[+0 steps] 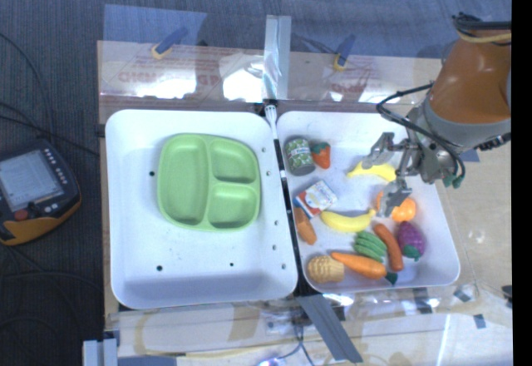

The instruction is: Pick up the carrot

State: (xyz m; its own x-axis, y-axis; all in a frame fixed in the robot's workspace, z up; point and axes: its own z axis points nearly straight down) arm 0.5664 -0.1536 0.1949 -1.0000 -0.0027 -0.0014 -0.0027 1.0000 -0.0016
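The carrot (361, 264) lies near the bin's front, apart from the open, empty gripper (394, 166) above.

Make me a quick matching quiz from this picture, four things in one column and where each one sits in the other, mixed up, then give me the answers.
Things:
1. green divided plate
2. purple toy
3. corn cob
4. handheld controller

Places:
A. right bin, near its front left corner
B. on the floor, left of the bench
C. left bin
D. right bin, by its right wall

Pairs: 1-C, 2-D, 3-A, 4-B
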